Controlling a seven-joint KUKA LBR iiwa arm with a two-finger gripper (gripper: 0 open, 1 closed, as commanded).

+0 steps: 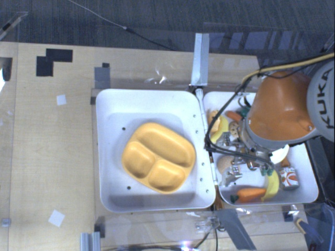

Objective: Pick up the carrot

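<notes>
I am looking down at a slant on a pale wooden bench [47,156] that carries two shallow white plastic bins side by side. The left bin [112,114] holds a yellow moulded tray with three shallow compartments [158,156], lying tilted near its middle. My grey arm with its orange band [280,109] reaches in from the right and hangs over the right bin [309,190], covering much of it. The gripper [235,169] sits low in that bin among cables and metal parts; I cannot tell how it is set. The orange carrot [250,194] lies on its side along the near edge of the right bin, just beside the gripper. A yellow banana [271,184] touches the carrot's right end, and a small red and white carton [290,178] lies just right of the banana.
</notes>
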